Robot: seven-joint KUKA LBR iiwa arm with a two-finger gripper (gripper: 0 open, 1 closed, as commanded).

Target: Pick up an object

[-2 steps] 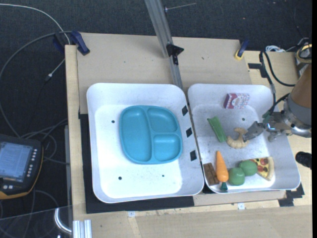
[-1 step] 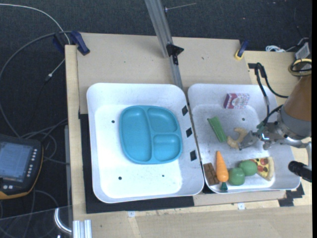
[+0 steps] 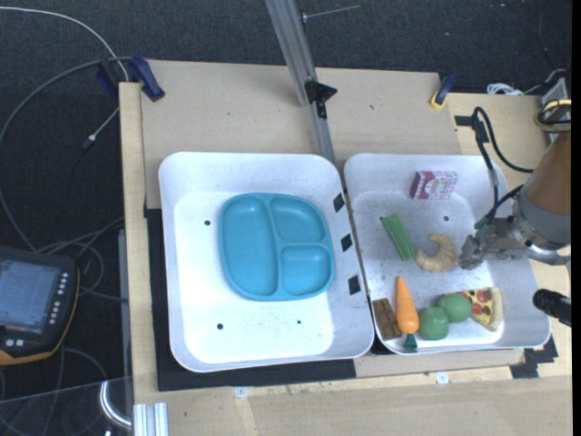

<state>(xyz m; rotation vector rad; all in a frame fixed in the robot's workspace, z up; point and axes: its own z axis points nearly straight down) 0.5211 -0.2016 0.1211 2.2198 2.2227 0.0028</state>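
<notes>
— How's my room in the right bin (image 3: 363,175)?
— Open floor along its left wall. The croissant (image 3: 438,253) blocks the middle; carrot (image 3: 406,307), green balls (image 3: 446,316) and pizza slice (image 3: 484,306) crowd the near edge.

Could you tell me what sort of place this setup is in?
Probably a robotics lab: a plywood bench with two white bins holding toy food, loose cables on dark carpet, and a teach pendant beside it.

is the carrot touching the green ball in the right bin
Touching. In the camera view the carrot leans its lower end against the left side of the green ball, with no white bin floor showing between them.
</notes>
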